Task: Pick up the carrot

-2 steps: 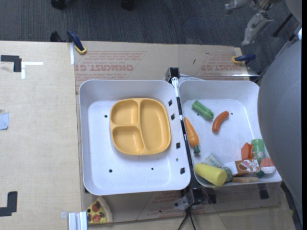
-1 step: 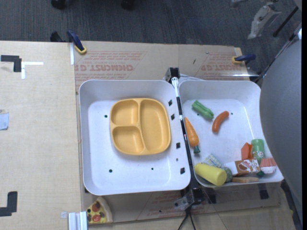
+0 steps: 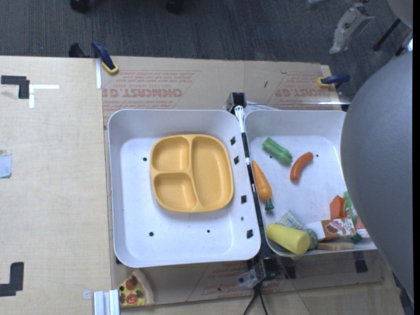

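The carrot (image 3: pixel 262 182), orange with a small green stem end pointing toward the front, lies in the right bin (image 3: pixel 308 126) against its left wall. My gripper (image 3: pixel 342 15) is high at the top right, over the dark floor beyond the bins and far from the carrot. The grey arm (image 3: pixel 384 169) bulks large along the right side and hides the right bin's right part. Nothing shows between the gripper's parts.
In the right bin lie a green vegetable (image 3: pixel 277 150), a red-orange sausage (image 3: pixel 301 165), a yellow cylinder (image 3: pixel 289 237) and small packets (image 3: pixel 338 228). The left bin (image 3: pixel 125 195) holds a yellow divided plate (image 3: pixel 193 172). A toy pizza slice (image 3: pixel 133 291) lies on the bench in front.
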